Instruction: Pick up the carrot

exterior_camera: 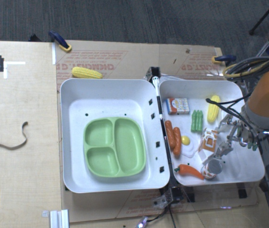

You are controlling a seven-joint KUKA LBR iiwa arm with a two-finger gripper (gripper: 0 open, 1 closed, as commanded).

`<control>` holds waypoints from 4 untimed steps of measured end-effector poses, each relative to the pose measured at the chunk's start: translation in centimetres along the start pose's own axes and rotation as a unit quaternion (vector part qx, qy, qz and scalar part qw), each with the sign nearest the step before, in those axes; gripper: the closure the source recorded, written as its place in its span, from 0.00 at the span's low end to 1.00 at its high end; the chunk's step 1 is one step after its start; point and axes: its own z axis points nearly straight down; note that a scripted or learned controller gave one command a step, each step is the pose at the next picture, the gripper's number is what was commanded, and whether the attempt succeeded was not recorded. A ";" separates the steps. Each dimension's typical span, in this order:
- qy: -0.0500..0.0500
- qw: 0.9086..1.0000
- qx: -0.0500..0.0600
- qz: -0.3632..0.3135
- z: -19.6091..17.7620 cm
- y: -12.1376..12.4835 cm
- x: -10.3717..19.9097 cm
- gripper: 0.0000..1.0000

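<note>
The carrot (190,171), orange with a green top at its left end, lies flat near the front wall of the right bin (248,172). Its pointed end reaches a small round grey object (213,167). My gripper (221,149) hangs low over the right bin, just right of and behind the carrot, slanting down toward that grey object. The arm's orange band (267,99) sits above it at the right edge.
Also in the right bin are two sausages (173,137), a fried egg (187,145), green beans (197,121), a corn cob (213,108), a small box (178,105) and an orange packet (208,140). The left bin (72,127) holds a green divided plate (115,147). Another corn cob (87,72) lies behind the bins.
</note>
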 end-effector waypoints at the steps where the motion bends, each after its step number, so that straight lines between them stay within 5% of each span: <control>1: 0.000 1.000 0.000 0.009 0.0 6.6 -1.5 0.00; 2: -0.003 0.994 0.002 -0.106 -0.2 12.1 -6.4 0.00; 3: -0.010 0.994 0.008 -0.105 -1.5 11.4 -6.9 1.00; 4: -0.003 0.999 0.002 -0.054 -0.3 10.0 -0.5 1.00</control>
